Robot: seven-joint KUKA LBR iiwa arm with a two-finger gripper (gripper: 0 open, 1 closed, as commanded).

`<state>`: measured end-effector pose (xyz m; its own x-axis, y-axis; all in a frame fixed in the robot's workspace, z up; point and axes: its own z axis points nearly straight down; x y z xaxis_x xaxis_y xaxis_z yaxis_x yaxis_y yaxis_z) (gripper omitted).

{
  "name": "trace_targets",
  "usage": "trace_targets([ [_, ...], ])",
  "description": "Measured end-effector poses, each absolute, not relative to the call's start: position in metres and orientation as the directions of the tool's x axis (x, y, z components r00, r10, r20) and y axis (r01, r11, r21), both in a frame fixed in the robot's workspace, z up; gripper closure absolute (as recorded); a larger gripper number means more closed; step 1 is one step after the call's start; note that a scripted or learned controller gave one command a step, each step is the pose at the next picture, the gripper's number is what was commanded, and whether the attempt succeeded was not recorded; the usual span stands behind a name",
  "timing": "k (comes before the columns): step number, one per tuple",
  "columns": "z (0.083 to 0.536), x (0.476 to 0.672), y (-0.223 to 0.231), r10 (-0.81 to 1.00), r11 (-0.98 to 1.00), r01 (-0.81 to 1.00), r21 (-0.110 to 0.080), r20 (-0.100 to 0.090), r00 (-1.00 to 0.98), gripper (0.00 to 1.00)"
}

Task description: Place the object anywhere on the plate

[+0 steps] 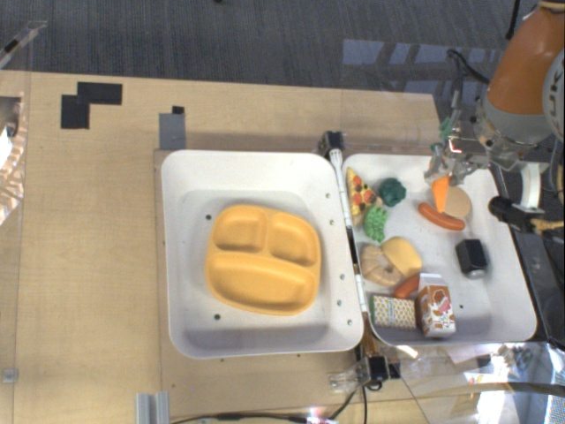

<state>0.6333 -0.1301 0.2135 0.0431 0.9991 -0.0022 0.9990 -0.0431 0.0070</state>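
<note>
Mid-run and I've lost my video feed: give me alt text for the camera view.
The gripper sits over the right bin with an orange carrot-like piece between its fingers, above a sausage. The yellow divided plate lies in the left bin, nothing on it. Toy foods crowd the right bin, including a small carton.

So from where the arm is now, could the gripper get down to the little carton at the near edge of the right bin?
Probably yes. The carton stands upright with open space above it; the gripper is at the bin's far side, over the carrot. The snack packet touching its left side could crowd the grasp.
</note>
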Motion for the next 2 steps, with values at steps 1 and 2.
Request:
trace_targets([
  [1,0.2355,0.6234,-0.0177,0.965,0.264,0.965,0.008,0.0,-0.264,1.0],
  [2,0.2356,0.6233,-0.0205,0.965,0.261,0.965,0.008,-0.002,-0.261,0.0],
])
